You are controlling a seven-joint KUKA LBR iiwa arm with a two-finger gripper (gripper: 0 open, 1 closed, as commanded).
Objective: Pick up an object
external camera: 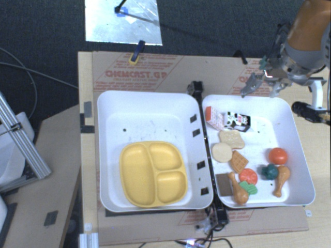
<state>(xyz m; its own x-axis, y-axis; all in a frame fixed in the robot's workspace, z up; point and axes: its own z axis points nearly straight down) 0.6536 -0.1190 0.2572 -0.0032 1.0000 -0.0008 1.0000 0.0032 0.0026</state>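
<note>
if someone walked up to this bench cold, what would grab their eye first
Probably the yellow divided plate, large and alone toward the front of the left bin. Next, the colourful heap of toy food in the right bin: an orange-red tomato and a drumstick near its right side, a milk carton toward the back. Above that bin's far edge hangs the gripper of the orange-banded arm.

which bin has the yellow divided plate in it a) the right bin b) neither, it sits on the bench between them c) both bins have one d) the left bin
d, the yellow divided plate lies in the left bin, while the right bin holds the toy food such as the orange ball and the drumstick.
</note>
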